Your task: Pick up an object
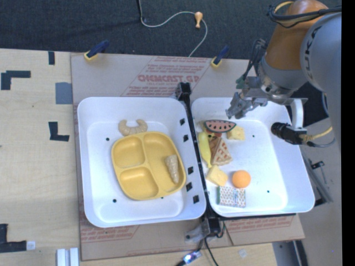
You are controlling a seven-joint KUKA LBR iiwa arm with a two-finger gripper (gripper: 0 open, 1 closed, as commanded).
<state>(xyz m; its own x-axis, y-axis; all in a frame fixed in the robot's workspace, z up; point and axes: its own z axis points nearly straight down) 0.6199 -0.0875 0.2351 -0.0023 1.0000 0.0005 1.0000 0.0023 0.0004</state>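
My gripper (pixel 236 111) hangs over the back of the right bin (pixel 283 165), just above and to the right of a watermelon slice (pixel 218 127). Nothing shows between its fingers. Below the slice lie a small yellow cheese piece (pixel 237 133), a banana (pixel 204 148), a waffle wedge (pixel 221 151), a yellow block (pixel 217 176), an orange ball (pixel 241 178) and a patterned packet (pixel 232 196). All of these sit in the left half of the right bin.
The left bin (pixel 94 198) holds a yellow divided tray (pixel 145 164) with a tan piece (pixel 173 168) in its right compartment. A tan curved pretzel-like piece (pixel 132 127) lies behind the tray. A black divider (pixel 191 143) runs between the bins.
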